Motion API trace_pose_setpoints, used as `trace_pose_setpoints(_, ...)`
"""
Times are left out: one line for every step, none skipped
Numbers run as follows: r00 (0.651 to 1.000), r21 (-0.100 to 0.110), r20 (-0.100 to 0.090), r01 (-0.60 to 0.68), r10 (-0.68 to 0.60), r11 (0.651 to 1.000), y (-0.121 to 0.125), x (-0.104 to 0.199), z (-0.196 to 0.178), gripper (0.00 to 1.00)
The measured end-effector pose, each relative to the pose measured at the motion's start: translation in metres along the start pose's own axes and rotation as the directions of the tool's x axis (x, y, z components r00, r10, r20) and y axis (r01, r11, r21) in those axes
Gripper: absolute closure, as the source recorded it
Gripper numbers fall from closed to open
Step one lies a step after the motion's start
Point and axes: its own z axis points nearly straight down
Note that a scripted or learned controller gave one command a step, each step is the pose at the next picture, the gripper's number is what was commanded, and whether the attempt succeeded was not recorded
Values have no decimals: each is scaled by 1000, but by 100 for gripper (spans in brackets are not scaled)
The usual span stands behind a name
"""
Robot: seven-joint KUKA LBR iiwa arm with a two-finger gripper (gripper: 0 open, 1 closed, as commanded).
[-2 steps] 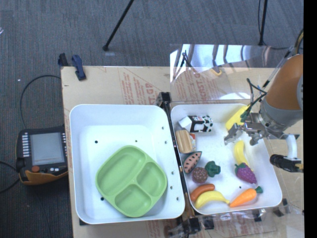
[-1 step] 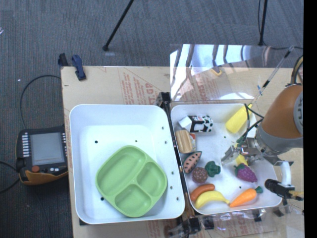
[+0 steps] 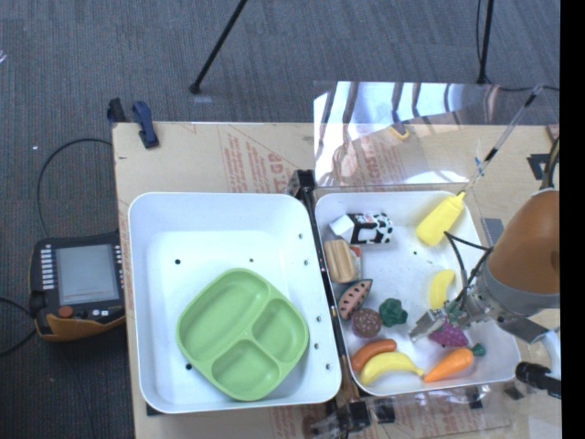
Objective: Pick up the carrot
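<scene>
one carrot [image 3: 450,365] beside one banana [image 3: 391,366], jaws [image 3: 442,319] just above, grip state unclear

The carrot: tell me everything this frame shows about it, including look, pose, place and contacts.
The carrot is a small orange toy, glossy like plastic, with a green tuft at its upper right end. It lies flat and slanted in the right bin, near the front right corner, pointed tip toward the lower left. The yellow banana lies just left of its tip, the purple grapes just above it. The hand is above the grapes, not on the carrot.
</scene>
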Motion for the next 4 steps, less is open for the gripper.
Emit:
trace_pose_setpoints(935, -1, 1, 354, -354, 935, -16, -19, 0, 0)
trace_pose_setpoints(616, 0, 2, 788, -788, 616, -6, 23, 0, 0)
trace_pose_setpoints(309, 1, 10, 951, -951, 309, -11, -3, -1, 0)
trace_pose_setpoints(325, -3, 9, 946, -946, 325, -11, -3, -10, 100)
